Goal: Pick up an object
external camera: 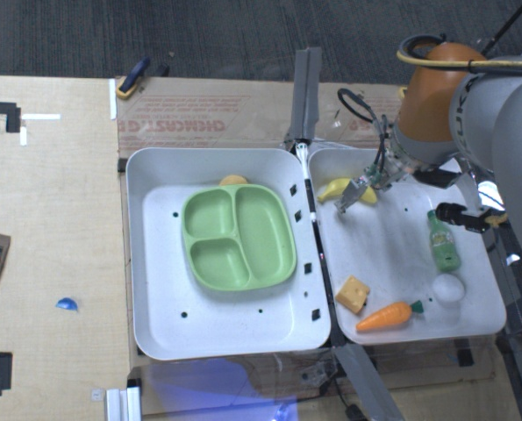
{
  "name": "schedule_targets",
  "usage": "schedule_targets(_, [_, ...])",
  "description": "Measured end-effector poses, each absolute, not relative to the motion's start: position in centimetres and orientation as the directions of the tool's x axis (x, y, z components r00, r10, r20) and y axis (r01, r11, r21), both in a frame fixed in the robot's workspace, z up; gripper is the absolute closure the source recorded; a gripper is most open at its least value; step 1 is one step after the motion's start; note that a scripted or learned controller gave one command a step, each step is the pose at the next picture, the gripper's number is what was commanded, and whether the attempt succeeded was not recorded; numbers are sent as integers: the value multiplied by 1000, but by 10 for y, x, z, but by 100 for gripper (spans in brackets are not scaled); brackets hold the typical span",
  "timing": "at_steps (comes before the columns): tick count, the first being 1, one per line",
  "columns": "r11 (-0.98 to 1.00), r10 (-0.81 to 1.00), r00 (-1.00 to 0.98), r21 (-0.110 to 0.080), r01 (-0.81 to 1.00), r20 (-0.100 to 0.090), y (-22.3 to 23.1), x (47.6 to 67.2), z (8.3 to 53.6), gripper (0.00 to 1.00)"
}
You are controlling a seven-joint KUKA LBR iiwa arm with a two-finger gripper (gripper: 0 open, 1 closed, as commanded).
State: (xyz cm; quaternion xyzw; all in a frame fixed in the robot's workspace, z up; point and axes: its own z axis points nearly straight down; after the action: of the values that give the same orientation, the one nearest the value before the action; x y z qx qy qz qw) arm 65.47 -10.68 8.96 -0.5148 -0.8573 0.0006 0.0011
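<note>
My gripper [350, 198] is low in the right bin [392, 261], at its back left corner, right over a yellow banana [331, 189]. The banana shows on both sides of the gripper tip, which hides its middle. Further objects lie in the same bin: a green bottle [443, 242] at the right, a white ball [448, 288] below it, an orange carrot [385, 317] at the front edge and a tan cube [353, 294] at the front left.
The left bin [155, 305] holds a green divided plate [240, 235], with a small yellowish object [233, 181] peeking out behind it. A metal divider [306, 103] rises between the bins at the back. The arm's orange band [436, 95] hangs over the back right.
</note>
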Motion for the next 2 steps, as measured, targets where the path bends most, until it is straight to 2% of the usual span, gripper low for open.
schedule_targets(1, [402, 916, -402, 1, 916, -1, -110, 659, 91, 0])
schedule_targets(2, [402, 916, -402, -2, 916, -1, -111, 659, 99, 100])
